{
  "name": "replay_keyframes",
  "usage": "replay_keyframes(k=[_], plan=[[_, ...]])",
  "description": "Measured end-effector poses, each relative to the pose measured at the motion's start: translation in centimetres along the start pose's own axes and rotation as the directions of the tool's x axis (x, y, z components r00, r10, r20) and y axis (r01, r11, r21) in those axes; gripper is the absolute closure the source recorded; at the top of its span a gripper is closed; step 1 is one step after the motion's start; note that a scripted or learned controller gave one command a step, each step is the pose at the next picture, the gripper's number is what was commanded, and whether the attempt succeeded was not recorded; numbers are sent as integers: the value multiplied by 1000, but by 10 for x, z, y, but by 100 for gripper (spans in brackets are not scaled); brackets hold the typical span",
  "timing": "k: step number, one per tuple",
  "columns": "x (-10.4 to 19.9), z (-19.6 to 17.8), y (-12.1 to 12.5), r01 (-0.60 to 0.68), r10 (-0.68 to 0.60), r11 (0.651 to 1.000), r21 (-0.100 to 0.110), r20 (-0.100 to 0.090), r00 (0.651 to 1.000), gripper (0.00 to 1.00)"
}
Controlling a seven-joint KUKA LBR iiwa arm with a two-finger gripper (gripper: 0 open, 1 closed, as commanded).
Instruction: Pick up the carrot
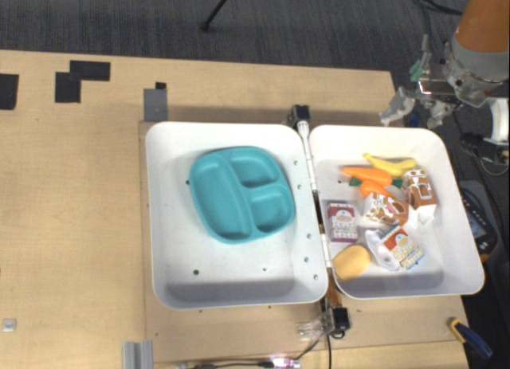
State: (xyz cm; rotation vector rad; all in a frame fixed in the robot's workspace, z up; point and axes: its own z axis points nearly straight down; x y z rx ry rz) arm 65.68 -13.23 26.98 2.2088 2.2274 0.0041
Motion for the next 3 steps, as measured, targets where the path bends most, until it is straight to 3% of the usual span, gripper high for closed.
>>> replay_keyframes(k=[1, 2, 3], plan=[[11, 164, 0, 6, -6, 1000, -10, 1, 1000, 0], [28, 184, -54, -137, 137, 991, 2, -2, 991, 0], [28, 171, -51, -134, 134, 991, -5, 0, 991, 100]])
